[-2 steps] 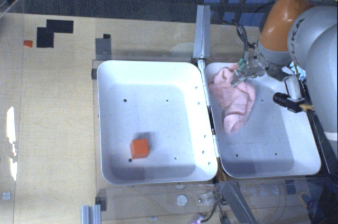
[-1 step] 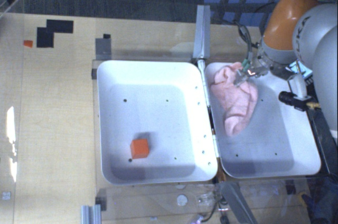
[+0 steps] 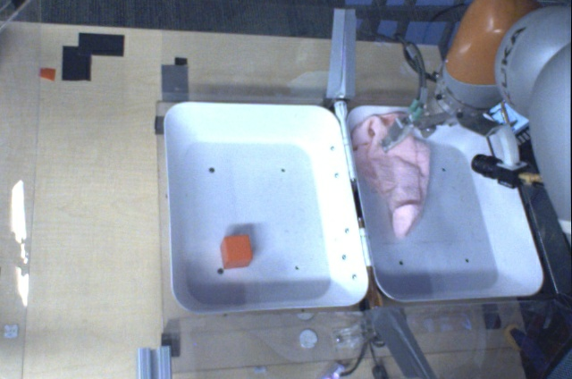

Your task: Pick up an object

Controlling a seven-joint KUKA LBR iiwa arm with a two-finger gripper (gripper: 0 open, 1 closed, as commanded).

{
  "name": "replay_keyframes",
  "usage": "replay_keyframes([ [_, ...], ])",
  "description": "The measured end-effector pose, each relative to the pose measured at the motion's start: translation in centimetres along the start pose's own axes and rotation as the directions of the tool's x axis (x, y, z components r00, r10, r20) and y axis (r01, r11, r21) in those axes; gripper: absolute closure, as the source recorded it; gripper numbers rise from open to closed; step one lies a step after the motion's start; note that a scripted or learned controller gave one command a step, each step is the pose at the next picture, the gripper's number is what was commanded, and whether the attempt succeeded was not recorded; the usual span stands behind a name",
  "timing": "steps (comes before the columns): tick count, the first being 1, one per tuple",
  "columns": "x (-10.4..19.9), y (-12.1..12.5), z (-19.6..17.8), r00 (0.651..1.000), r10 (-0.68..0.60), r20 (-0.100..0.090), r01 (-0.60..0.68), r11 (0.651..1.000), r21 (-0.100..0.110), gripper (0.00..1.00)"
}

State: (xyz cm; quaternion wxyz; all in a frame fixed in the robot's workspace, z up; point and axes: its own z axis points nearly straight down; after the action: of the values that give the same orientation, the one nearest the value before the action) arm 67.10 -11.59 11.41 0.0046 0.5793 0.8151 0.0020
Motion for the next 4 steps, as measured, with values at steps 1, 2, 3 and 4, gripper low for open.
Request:
replay_keyframes([
  [1,-0.3,-6.1,2.1,1.0,-0.016,0.004,0.016,1.0,-0.007,0.0],
  [2,1.8,-10.3,2.0,0.993,-0.115,0.007,0.115,0.993,-0.011,0.0],
  [3,-0.1,-6.6,2.1,1.0,0.026,0.003,-0.026,1.0,-0.007,0.0],
  [4,4.4,-11.1,1.9,0.995,-0.101,0.008,0.101,0.995,-0.013,0.0],
])
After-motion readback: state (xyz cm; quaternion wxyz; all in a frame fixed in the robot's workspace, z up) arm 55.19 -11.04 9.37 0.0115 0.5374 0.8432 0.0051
